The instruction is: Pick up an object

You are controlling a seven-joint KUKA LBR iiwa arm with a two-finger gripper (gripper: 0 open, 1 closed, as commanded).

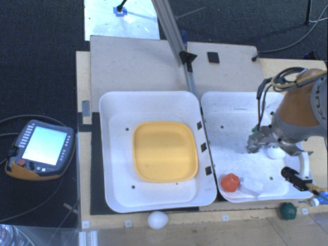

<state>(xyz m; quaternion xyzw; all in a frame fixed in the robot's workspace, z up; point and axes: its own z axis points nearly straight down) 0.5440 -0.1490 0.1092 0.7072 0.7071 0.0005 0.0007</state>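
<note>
My gripper (pixel 254 143) is low inside the right bin (pixel 230 111), near its right side, below the grey wrist and orange band. A small white ball (pixel 275 152) lies just right of the gripper, partly hidden by the wrist. An orange-red round object (pixel 230 182) sits at the front left of this bin, and a clear plastic piece (pixel 251 188) lies beside it. Nothing shows between the gripper's tips.
A yellow square plate (pixel 165 150) lies in the left bin (pixel 115 137). On the bench in front of the bins rest a white egg (pixel 158 220) and a dark green ball (pixel 287 210). A teach pendant (pixel 38 148) sits far left.
</note>
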